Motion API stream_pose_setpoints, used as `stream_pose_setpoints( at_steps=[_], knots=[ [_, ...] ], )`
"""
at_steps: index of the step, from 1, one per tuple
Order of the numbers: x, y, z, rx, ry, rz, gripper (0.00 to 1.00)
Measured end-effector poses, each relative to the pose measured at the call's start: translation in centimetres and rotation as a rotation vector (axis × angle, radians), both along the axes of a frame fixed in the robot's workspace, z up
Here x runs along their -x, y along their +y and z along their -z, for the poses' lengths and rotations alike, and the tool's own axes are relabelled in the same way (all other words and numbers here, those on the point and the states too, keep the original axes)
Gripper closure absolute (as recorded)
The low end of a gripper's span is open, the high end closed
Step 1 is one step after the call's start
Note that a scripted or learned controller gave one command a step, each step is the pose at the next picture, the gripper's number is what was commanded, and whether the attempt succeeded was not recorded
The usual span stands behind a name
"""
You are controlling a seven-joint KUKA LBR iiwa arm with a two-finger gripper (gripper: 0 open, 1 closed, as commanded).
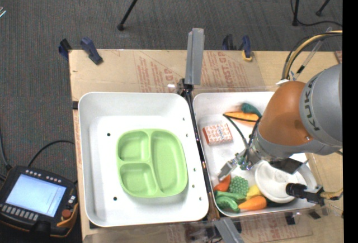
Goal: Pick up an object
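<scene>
The right bin (224, 103) holds several toy foods. A small pink-and-white box (216, 133) lies near its left wall, and an orange carrot with a green top (244, 115) lies behind it. A red piece (223, 184), a green broccoli (240, 185), a green pepper (228, 201), a yellow piece (254, 191) and a second carrot (252, 203) cluster at the front. A white bowl (274, 184) sits to their right. My gripper (232, 166) hangs low over the bin, just above the red piece and the broccoli and in front of the box. Nothing shows in its grasp.
The left bin (92, 124) carries a light green divided plate (151, 163). A grey upright post (194, 57) stands behind the seam between the bins. The orange and grey arm (291, 119) covers the right bin's right side. A teach pendant (36, 197) lies at the lower left.
</scene>
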State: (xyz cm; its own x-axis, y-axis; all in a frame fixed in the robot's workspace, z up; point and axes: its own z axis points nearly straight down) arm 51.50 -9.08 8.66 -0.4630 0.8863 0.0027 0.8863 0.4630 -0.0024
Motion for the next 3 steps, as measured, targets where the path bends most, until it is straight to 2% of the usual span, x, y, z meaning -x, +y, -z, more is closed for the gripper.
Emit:
stream_pose_setpoints(
  at_steps=[1,2,3],
  knots=[
    [0.0,-0.2,-0.9,-0.001,0.002,0.005,1.00],
    [0.0,-0.2,-0.9,-0.001,0.002,0.006,0.00],
    [3.9,0.3,0.0,0.002,-0.002,0.147,0.00]
  ],
)
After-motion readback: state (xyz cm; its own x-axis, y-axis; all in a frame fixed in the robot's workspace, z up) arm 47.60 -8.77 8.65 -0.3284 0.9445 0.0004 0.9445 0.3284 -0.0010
